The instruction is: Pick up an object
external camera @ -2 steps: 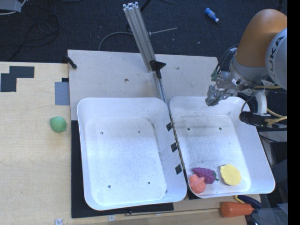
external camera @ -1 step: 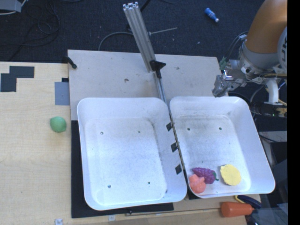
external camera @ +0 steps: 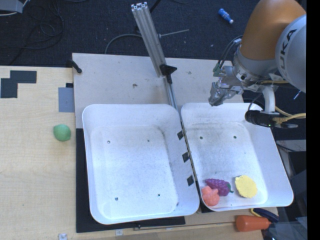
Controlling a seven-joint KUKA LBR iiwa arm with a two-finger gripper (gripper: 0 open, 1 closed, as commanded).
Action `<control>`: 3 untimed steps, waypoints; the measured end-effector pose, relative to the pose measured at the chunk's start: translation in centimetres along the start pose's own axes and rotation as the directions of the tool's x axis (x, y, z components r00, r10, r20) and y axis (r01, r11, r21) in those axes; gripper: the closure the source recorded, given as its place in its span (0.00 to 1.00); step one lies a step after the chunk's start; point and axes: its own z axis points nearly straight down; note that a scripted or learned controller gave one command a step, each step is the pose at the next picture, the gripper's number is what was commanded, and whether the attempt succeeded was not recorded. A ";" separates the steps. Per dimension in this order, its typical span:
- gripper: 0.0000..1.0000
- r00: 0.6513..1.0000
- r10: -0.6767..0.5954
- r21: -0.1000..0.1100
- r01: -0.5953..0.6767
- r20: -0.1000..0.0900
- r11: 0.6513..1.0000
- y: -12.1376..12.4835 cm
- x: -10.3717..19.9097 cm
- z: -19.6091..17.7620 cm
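**Ana:** Dark carpet strewn with cables runs behind a pale surface (external camera: 30, 149), and on it two shallow white bins sit side by side. What is in them?

**Ben:** All the loose things sit in the right bin (external camera: 227, 126), at its near edge: an orange piece (external camera: 210, 196), a purple bunch of grapes (external camera: 218, 185) touching it, and a yellow disc (external camera: 246, 187) just beside the grapes. The left bin (external camera: 130, 134) has only a few small dark specks on its floor. A green ball (external camera: 62, 132) lies on the wood, well away to the left, and an orange carrot-like thing (external camera: 252, 223) lies outside the right bin's near rim.

**Ana:** And the arm?

**Ben:** It reaches in from the right, orange band high, wrist bent down. The end effector (external camera: 218, 100) hangs above the far rim of the right bin, well apart from the three pieces. Nothing is visible in it; whether it is spread or closed, I cannot tell at this angle.

**Ana:** So which step?

**Ben:** I judge it is the approach, with no grasp begun. Next it must travel toward the near edge, settle over one piece, and descend. The yellow disc looks the easiest target, since the grapes and the orange piece crowd each other and the bin wall.
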 end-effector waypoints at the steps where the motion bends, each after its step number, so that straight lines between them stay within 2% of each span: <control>1: 1.00 1.000 0.001 0.001 -0.001 0.000 1.000 -1.3 4.2 1.6; 3: 1.00 1.000 0.000 0.001 0.000 0.000 1.000 -2.9 14.6 3.8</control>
